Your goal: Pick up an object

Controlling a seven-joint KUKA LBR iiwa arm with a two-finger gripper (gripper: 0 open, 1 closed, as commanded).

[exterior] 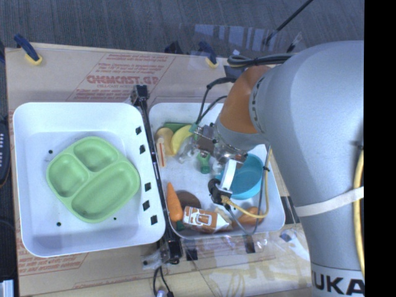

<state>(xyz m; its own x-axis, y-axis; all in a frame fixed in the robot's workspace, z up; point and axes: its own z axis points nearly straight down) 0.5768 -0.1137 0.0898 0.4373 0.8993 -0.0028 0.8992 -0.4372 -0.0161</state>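
Reaching into the right shallow white bin (185, 179), my tool (199, 146) hangs beside the yellow toy banana (179, 138) and the small green plastic thing (203, 162). I cannot tell if my tool is open. Nothing is lifted yet.

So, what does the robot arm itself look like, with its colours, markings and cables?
The arm is bulky, rounded and smooth, in pale grey. An orange band circles it above the wrist. Dark letters KUKA stand on its lower part, and a white strap crosses the body. Thin black cables run near the orange band. The pincer is small, of dull metal.
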